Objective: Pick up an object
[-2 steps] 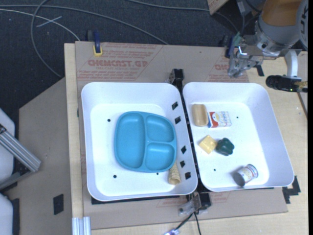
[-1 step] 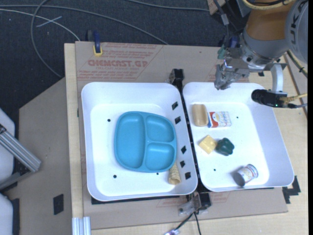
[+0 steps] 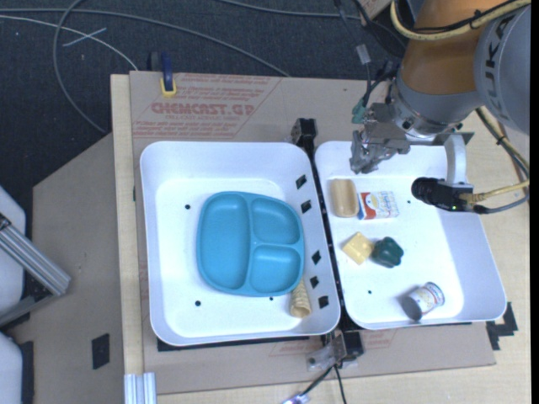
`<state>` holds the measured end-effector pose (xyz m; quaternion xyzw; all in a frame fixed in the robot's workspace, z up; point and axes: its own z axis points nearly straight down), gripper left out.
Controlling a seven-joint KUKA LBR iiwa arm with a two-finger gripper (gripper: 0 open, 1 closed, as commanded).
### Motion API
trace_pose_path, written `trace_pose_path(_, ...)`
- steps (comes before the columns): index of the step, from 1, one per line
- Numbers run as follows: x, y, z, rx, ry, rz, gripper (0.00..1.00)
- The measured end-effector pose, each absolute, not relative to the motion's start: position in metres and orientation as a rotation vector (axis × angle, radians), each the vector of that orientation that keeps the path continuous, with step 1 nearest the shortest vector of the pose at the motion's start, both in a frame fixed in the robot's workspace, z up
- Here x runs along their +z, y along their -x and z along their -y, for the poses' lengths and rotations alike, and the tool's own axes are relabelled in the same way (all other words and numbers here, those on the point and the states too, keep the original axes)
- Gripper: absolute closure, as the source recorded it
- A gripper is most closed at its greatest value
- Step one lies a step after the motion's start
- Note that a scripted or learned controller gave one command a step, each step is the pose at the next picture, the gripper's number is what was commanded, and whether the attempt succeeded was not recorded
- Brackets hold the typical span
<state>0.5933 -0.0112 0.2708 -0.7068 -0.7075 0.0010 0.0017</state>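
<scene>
At the twelve o'clock end of the right bin (image 3: 472, 225) I have the gripper (image 3: 368, 160) hanging with nothing between its fingers, and I cannot tell from here whether they are spread or closed. I judge the pick not yet started: everything lies loose on the bin floor. Nearest, just toward six o'clock of the gripper, is the tan block (image 3: 343, 198), with the small carton (image 3: 379, 204) touching it at three o'clock. Further toward six sit the yellow wedge (image 3: 357, 247) and green lump (image 3: 387, 252), then the can (image 3: 424, 300) near the rim. The left bin (image 3: 168, 225) holds a blue tray (image 3: 250, 244) and a cone (image 3: 299, 301). The block lies close to the wall between the bins, which may crowd a finger
</scene>
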Motion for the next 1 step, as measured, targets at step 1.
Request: trace_pose_path(1,0.2645,-0.5631,-0.0308,0.003,2.218,2.22,1.0)
